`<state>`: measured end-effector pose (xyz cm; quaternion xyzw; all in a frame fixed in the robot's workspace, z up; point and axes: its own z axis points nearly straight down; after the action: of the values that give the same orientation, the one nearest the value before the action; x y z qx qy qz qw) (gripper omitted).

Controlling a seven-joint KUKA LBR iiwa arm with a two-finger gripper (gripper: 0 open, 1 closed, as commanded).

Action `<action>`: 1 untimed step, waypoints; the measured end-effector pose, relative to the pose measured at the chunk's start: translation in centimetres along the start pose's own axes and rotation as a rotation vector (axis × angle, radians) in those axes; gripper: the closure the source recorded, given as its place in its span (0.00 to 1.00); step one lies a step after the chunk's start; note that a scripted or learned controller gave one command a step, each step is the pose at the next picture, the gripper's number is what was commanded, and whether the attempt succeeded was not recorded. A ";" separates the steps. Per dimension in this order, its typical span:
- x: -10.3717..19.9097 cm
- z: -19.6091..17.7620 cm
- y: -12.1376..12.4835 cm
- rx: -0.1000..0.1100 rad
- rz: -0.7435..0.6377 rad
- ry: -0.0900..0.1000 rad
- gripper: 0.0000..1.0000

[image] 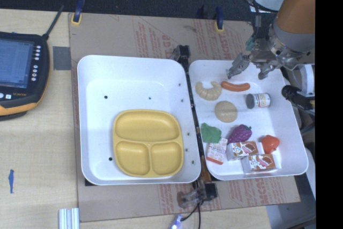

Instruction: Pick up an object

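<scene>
A small orange-red plastic sausage (235, 85) lies at the far end of the right shallow white bin (292, 115), beside a pale croissant-shaped toy (208, 90). Just above it the two-finger gripper (251, 68) hovers, fingers spread and grasping nothing.

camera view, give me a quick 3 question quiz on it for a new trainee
1. True or false: the yellow divided tray lies in the left bin.
2. Which item lies closest below the gripper?
A. the sausage
B. the purple grapes
C. the red pepper
3. Fill in: beside the sausage, towards the divider between the bins, lies a pale ____.

Key
1. True. The tray sits in the left bin's near half.
2. A. The sausage lies just below the open fingers, at the far end of the right bin.
3. Croissant.
</scene>
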<state>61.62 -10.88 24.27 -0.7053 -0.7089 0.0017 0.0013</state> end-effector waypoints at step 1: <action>-1.4 7.6 -5.2 0.001 0.000 0.000 0.00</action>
<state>56.37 -12.32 16.70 -0.7053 -0.7089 0.0023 0.0016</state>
